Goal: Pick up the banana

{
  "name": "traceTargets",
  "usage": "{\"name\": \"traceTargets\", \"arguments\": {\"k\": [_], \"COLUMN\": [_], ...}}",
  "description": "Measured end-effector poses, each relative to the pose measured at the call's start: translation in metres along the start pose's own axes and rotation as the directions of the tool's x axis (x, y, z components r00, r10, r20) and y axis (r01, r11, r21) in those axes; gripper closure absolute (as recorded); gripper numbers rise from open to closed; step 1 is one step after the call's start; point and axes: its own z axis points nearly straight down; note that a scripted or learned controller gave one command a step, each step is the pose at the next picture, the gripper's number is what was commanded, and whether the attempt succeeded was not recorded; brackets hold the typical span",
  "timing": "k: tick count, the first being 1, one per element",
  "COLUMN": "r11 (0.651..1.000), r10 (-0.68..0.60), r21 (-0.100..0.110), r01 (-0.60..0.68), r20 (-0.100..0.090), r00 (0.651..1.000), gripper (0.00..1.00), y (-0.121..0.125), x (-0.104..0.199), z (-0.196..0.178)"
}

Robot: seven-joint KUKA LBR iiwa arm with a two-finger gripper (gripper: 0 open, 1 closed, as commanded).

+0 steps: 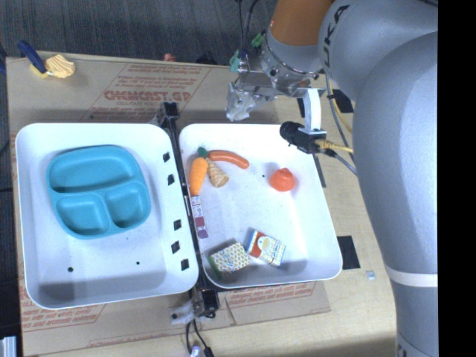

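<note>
My gripper (240, 110) hangs over the cardboard just behind the back rim of the right bin (327, 229), near its left corner. Inside that bin, an orange carrot (197, 173) lies at the back left. A red-orange sausage (228, 158) and a small tan cone-shaped piece (216, 175) lie beside it. A round orange-red fruit (282, 179) sits toward the right. Two small printed boxes (247, 253) lie at the front. The gripper is above and behind the carrot and touches none of these.
The left bin (30, 199) holds a blue divided tray (98, 190). A yellow and blue object (52, 64) lies on the cardboard at the far left back. The grey arm fills the right side above the bench.
</note>
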Motion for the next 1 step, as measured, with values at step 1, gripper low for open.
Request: {"name": "traceTargets", "arguments": {"k": [1], "r11": [1.000], "r10": [-0.008], "r21": [0.001], "r01": [0.008], "r20": [0.001], "r00": [1.000], "gripper": [1.00], "y": [0.0002], "x": [0.0008], "z": [-0.0099]}}
